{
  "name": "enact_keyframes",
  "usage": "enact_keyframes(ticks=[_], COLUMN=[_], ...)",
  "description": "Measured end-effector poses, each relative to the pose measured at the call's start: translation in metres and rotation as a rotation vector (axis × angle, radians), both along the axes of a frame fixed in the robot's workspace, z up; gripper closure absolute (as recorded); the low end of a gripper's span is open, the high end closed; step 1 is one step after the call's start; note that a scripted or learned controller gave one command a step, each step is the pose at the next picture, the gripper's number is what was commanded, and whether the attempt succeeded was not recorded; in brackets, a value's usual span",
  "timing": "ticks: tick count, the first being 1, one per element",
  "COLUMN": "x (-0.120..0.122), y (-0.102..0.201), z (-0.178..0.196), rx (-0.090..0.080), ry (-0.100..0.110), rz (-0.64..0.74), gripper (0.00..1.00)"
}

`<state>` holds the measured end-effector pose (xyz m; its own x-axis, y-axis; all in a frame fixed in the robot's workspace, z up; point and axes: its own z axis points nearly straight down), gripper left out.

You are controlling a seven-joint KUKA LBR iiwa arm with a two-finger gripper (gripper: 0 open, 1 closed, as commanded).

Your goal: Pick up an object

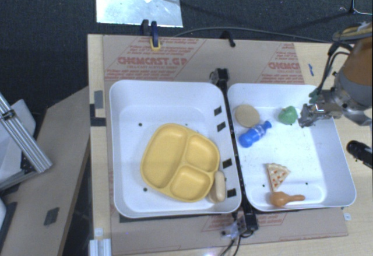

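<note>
The right bin [326, 158] holds a tan round cookie [247, 115], a blue bottle [254, 134] lying on its side, a green lump [288, 115], a pizza slice [277, 175] and an orange drumstick-shaped toy [284, 197]. My gripper [306, 117] hangs over the bin's far right part, just right of the green lump and close to it. I see nothing between its fingers. The left bin [125, 150] carries a yellow sectioned plate [180, 161] with a beige bread roll [218, 185] beside its lower right edge.
A black divider clamp [228, 132] runs between the two bins. The arm [352, 83] reaches in from the right over the bin's rim. Cardboard [175, 59] lies under both bins, with a clamp [152, 33] at its far edge.
</note>
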<state>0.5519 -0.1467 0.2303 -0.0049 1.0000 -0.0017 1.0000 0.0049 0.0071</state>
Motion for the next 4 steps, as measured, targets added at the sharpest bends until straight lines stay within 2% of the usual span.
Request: enact_keyframes(ticks=[1,3,4], x=[0.001,0.007,0.005], y=[0.0,0.113,0.173], z=[0.034,0.008,0.013], rx=[0.0,0.004,0.004], ry=[0.002,0.006,0.005], rz=[0.0,0.005,0.006], gripper=[1.0,1.0,1.0])
